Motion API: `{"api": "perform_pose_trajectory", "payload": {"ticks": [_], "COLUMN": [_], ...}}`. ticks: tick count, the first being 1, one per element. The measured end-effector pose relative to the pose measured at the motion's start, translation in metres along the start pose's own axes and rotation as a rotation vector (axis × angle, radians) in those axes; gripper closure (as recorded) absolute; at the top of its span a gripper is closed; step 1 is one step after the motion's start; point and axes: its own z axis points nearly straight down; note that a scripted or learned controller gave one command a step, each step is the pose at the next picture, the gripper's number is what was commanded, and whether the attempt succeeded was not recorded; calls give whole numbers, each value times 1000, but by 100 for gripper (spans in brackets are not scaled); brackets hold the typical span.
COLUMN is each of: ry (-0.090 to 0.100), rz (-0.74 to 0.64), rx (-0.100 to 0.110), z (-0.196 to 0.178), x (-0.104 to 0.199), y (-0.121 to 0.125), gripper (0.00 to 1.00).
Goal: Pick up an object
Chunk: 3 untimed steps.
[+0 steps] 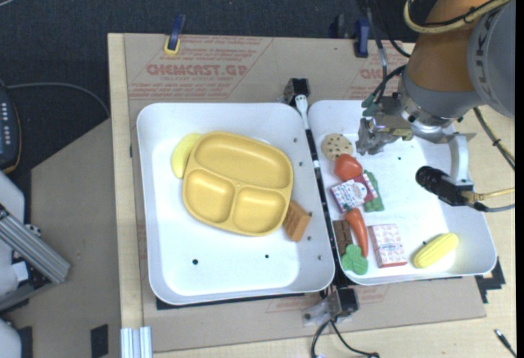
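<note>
Red print reading "CHEMCAST GP" runs across the brown board (205,61) under the bins.

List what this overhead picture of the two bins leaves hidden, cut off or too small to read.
- Hand, camera view: dark and small, finger state unclear.
- Yellow item in the left bin: mostly hidden beneath the yellow divided tray.
- Small box and packet, right bin: print too small.
- Arm: cut off by the right edge.
</note>
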Motion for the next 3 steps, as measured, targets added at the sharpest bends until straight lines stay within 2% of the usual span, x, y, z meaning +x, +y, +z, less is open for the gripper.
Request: {"api": "perform_pose_trajectory", "payload": {"ticks": [1,2,3], "ry": [-1,0,-1], "rz": [0,0,6], "rx": [-3,-1,5], "z": [-18,-20,-24], "x": [26,53,46], "y": [47,89,81], "gripper": [100,100,100]}}
